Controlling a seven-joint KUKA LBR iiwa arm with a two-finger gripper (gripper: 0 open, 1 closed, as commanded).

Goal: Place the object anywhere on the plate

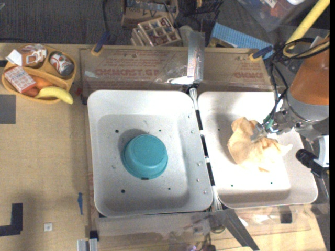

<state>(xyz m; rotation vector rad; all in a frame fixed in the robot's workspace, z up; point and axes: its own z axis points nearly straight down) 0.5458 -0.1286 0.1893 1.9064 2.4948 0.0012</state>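
A teal round plate [145, 156] lies in the middle of the left white bin [104, 114]. In the right white bin [251, 190] rests a crumpled tan, cloth-like object [245, 146], a little right of that bin's centre. My gripper [263, 132] reaches in from the right and is down at the object's upper right edge, touching or pressing into it. The gripper's tip is small and partly buried in the folds. The grey arm with its orange band [311, 85] rises above the right bin's far right side.
A yellow tray [18, 88] with toy food and a banana [56, 93] sits on the bench at far left. A flattened cardboard box [136, 69] runs behind both bins. Cables and clutter lie beyond it. A metal divider [201, 140] separates the bins.
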